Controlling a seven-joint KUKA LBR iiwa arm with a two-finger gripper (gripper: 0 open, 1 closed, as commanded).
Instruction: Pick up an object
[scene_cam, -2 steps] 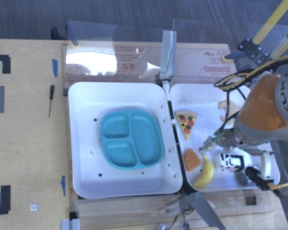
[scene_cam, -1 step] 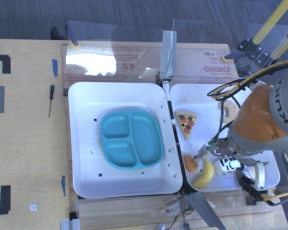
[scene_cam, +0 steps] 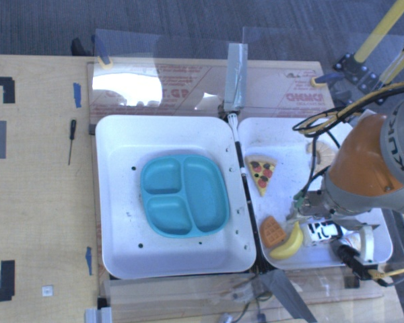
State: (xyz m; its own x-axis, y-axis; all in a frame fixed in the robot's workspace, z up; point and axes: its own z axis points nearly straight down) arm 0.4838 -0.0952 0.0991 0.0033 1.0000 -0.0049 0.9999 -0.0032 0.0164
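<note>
So I've got the banana lying in the right bin, touching the waffle, pizza slice further up. Pincer hangs just beside the banana; honestly can't tell its grip. Teal divided plate sits in the left bin.

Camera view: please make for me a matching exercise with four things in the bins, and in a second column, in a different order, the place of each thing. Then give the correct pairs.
Things:
1. blue divided plate
2. pizza slice
3. waffle
4. banana

Places:
A. right bin, upper part, near the wall between the bins
B. middle of the left bin
C. right bin, near the front edge, just below and right of another toy food
D. right bin, lower left, just left of the yellow fruit

Pairs: 1-B, 2-A, 3-D, 4-C
</note>
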